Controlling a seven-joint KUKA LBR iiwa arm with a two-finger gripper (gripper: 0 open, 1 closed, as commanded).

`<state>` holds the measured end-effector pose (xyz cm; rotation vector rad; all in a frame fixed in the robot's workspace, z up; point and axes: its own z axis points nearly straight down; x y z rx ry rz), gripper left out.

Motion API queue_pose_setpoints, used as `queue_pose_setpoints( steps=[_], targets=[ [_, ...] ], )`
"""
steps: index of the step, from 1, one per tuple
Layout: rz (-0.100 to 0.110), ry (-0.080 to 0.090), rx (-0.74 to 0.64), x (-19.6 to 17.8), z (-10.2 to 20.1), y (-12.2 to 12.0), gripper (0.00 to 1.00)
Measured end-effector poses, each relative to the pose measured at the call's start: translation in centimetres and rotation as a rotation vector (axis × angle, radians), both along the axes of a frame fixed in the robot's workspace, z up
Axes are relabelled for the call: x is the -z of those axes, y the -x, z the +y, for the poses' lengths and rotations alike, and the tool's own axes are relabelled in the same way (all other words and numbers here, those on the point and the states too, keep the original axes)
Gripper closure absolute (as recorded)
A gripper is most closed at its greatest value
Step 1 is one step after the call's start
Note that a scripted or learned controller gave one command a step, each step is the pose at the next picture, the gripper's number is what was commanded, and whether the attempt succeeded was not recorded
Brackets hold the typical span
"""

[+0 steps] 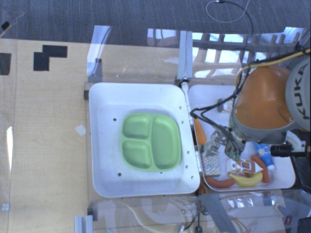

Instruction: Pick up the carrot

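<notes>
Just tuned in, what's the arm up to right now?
The arm is reaching into the right bin, with its claw down among the toy food near the bin's left wall. The carrot lies along that wall, right beside the claw, and I can't see it held. A banana, a sausage and a few other items sit along the bin's near edge. The left bin holds a green divided plate.

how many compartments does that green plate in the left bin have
3: the green plastic divided plate in the left white bin has two small compartments stacked at left and one long compartment at right.
</notes>
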<state>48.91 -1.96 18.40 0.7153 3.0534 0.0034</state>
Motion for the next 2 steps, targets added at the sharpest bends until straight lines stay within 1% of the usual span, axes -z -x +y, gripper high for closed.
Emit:
queue_pose_setpoints(
  steps=[1, 2],
  targets=[
    [-0.003, 0.001, -0.294, -1.6, 3.5, 0.0, 1.00],
    [-0.003, 0.000, -0.053, -4.7, 4.5, 0.0, 1.00]
  ],
)
